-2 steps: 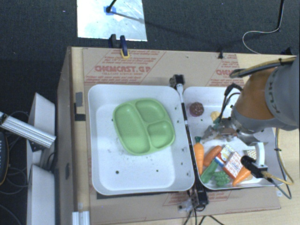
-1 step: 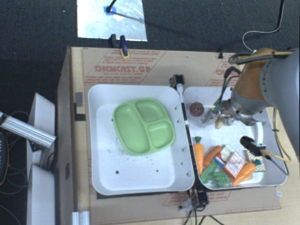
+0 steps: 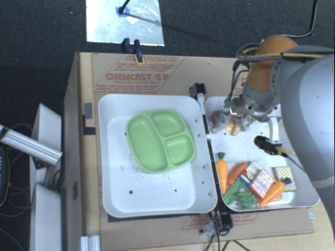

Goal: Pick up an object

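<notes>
Small brownish lumpy toy figure (image 3: 224, 121): upper left of right white bin (image 3: 309, 195), under end effector (image 3: 236, 111). Grip state: you cannot tell. Likely light, rigid plastic; take across narrow middle.

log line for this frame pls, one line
arm: over right bin far end | gripper: low by small brownish item | grasp: unconfirmed | left bin: green divided plate | carrots, packets: near end, untouched

My view: bench on dark floor

I see dark carpet (image 3: 42, 35), a shiny metal sheet (image 3: 124, 14) beyond the cardboard-topped bench (image 3: 136, 75), and white shelving (image 3: 44, 192) beside it.
</notes>
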Motion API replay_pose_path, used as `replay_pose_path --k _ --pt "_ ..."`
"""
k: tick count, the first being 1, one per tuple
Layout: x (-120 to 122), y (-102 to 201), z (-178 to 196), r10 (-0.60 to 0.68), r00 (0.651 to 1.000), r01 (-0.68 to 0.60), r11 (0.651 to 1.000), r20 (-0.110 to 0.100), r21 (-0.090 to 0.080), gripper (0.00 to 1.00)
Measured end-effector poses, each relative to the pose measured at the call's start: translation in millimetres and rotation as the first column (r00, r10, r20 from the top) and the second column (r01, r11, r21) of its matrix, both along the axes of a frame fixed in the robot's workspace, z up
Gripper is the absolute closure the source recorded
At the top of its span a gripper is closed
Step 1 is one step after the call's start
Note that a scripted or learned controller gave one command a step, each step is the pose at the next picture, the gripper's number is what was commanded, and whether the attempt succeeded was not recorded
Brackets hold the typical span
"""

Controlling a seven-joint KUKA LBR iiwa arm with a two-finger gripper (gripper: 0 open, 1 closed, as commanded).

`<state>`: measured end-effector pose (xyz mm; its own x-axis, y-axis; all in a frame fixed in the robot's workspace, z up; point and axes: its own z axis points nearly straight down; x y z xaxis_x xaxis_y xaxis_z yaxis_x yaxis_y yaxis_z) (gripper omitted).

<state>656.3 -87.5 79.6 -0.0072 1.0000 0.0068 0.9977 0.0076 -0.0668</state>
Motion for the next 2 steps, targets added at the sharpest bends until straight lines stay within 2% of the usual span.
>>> replay_pose_path --k 1,2 --pt "-0.8 -1.3 9.8 0.004 1.0 -0.004 1.0 -0.005 -0.002 1.0" --pt "0.8 -0.8 11.0 0.005 1.0 -0.005 1.0 0.003 -0.002 0.0"
